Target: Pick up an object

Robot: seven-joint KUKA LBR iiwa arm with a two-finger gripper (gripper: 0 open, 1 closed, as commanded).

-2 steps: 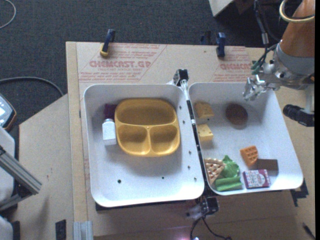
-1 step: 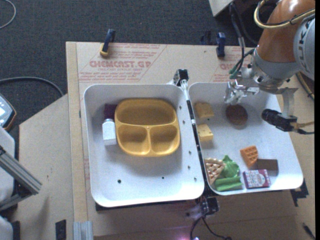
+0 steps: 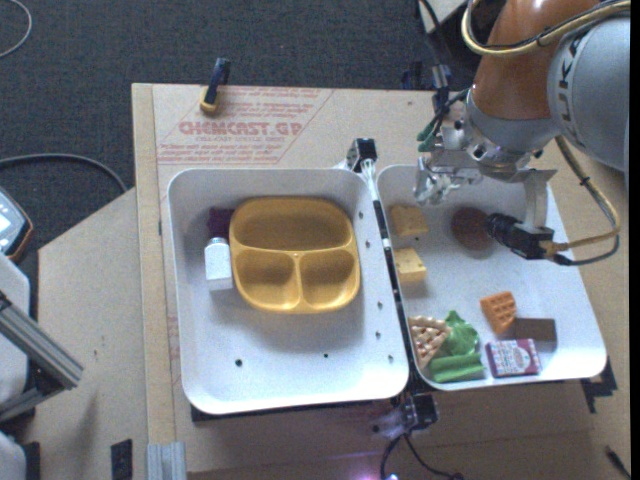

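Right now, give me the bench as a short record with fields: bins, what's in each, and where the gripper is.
left bin: yellow tray, white bottle, purple item
right bin: two cheese blocks, brown disc, orange wedge, green toy, pink packet
gripper: over right bin's far end, above the cheese blocks
held: nothing seen between fingers

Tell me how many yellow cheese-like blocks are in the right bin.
2: upper block near the divider below the end effector; lower block just beneath it. The arm may hide others.
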